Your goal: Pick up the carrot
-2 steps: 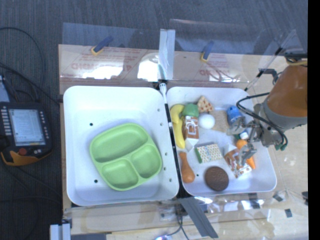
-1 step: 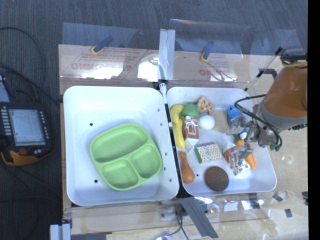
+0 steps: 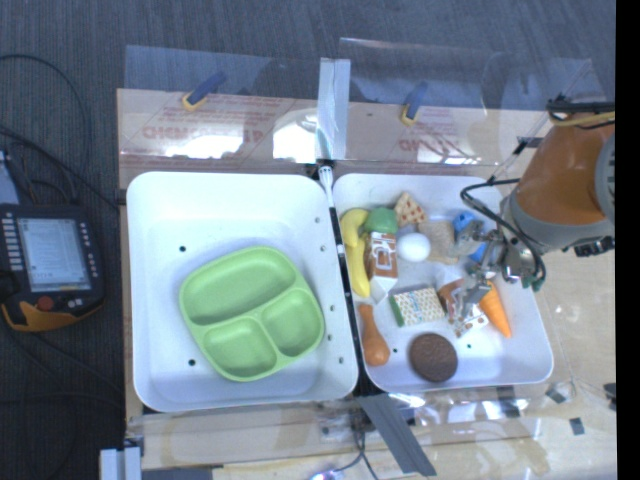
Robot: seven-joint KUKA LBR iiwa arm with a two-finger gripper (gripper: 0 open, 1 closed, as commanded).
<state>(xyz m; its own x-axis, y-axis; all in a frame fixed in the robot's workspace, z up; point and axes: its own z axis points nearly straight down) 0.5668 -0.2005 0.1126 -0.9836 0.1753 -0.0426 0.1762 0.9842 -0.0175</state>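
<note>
Camera view shows the arm (image 3: 565, 183) reaching in from the right over the right bin (image 3: 520, 368), its gripper (image 3: 478, 290) down among the clutter near that bin's right side. The carrot (image 3: 495, 310) lies tilted just beside and below the gripper, orange tip pointing toward the bin's lower right corner, touching or nearly touching the fingers. Whether the fingers are apart or together I cannot tell; the wrist and cables hide them, and nothing shows the carrot clamped between them. This looks like the approach or grasp step, not yet a lift. The next move calls for the fingers to straddle the carrot across its narrow width and close, keeping clear of the wrapped snack (image 3: 460, 303) just to its left. The left bin (image 3: 150, 228) holds a green tray (image 3: 250, 313).
</note>
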